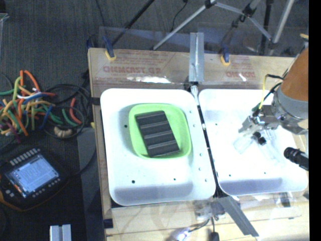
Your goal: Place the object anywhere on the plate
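Already on green plate [136, 115], dark block [157, 133], claw [255, 132] well apart.

Arm [298, 84] cut off at right edge, just the orange band and grey wrist in view. Gripper [251, 134] blurry and pale against the right bin [225, 174]; can't tell finger state or whether anything is in it. Pendant [27, 177] screen too small to read. Tripod legs [220, 4] cropped at top.

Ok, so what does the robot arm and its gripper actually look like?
The arm is grey with an orange band above the wrist. A yellow and a black cable run down beside it. The gripper is pale silvery metal with small black parts.
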